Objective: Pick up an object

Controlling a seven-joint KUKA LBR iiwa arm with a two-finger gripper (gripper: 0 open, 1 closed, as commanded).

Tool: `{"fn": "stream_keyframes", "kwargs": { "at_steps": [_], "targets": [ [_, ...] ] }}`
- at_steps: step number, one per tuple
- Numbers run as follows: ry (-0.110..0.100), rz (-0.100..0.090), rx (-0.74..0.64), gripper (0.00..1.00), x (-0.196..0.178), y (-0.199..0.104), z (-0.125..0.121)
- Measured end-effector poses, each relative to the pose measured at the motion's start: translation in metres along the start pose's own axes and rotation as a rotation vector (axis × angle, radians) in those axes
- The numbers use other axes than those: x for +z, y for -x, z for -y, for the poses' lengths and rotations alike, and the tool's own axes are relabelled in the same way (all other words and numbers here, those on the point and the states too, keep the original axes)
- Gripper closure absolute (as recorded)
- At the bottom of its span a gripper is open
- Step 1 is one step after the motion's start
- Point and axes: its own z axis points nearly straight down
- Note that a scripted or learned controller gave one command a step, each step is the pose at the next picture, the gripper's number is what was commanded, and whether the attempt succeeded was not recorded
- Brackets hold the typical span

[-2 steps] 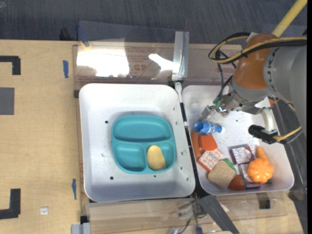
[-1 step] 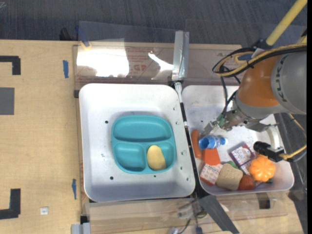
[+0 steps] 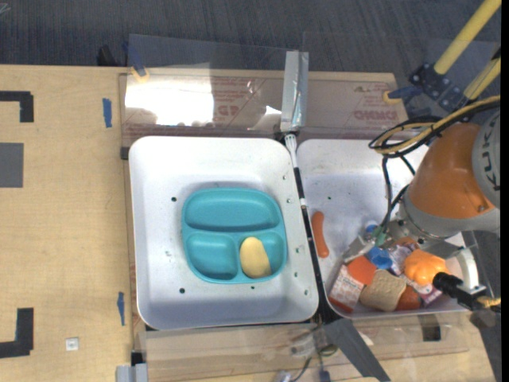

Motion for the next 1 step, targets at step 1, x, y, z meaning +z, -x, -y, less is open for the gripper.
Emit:
{"fn": "stream_keyframes", "kwargs": {
  "at_steps": [1],
  "targets": [
    [0.008, 0.003, 0.001, 1.00, -0.0110, 0.0007, -0.0027]
  ]
}}
